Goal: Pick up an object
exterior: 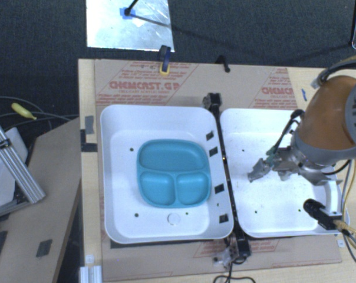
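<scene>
Camera view looked down on the surface point(137, 75), where two white bins sat side by side. The left bin point(116, 134) held a blue divided tray point(172, 173), lying flat near its middle with three compartments facing up. The right bin point(249, 128) showed bare white floor. The arm point(337, 117) reached in from the right, and its hand point(261, 168) hung low over the right bin, pointing toward the divider between the two bins. Whether the hand was apart or together could not be told; nothing could be seen held in it.

The only thing to pick, as far as could be judged, was the blue tray, and it lay in the other bin, well apart from the hand. A close made where the hand was would likely have caught nothing but air or the bin floor. To reach the tray the hand would have had to cross the raised rims and the black clips point(213, 152) along the divider; passing too low could have struck them. The tray was also broad and shallow, so a grip on its thin rim might have slipped or tipped it.
</scene>
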